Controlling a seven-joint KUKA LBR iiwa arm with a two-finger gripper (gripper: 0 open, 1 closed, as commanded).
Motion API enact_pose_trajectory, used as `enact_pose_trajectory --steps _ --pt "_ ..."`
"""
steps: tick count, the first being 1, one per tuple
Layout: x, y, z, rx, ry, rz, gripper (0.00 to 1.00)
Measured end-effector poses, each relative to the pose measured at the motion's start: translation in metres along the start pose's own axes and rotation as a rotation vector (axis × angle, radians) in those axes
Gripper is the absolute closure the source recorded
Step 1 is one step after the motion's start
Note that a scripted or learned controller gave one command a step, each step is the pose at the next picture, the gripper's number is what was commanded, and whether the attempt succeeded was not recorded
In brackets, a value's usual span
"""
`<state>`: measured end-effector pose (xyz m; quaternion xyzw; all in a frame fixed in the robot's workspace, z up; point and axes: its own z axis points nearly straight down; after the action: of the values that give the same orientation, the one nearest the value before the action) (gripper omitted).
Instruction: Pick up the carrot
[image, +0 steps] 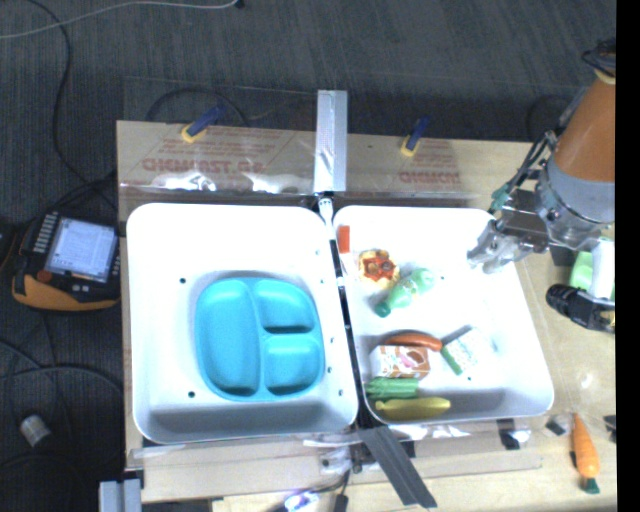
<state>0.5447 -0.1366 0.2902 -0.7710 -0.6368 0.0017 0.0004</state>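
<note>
1. While the arm reaches in from the right, its gripper (488, 256) hangs over the right bin's (520, 330) upper right edge; fingers slightly apart, nothing between them.
2. Carrot (585, 455) lies on the bench (470, 165), outside that bin, well apart from the gripper.
3. Left bin (160, 250) bears a blue divided tray (260, 335).

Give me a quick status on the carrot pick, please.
Gripper above right bin's far corner. Carrot on bench, outside the bins. Nothing blocking it.
</note>
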Motion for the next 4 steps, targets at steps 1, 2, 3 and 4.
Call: enact_pose_trajectory --steps 1,2,3,4 --pt "-0.05 0.071 0.012 0.0 -0.003 0.086 1.0" --pt "-0.016 0.074 -0.007 0.0 -0.002 0.318 1.0" --pt "0.025 0.086 -0.01 0.001 -0.003 0.571 1.0" --pt "0.074 0.1 0.008 0.0 -0.003 0.544 1.0"
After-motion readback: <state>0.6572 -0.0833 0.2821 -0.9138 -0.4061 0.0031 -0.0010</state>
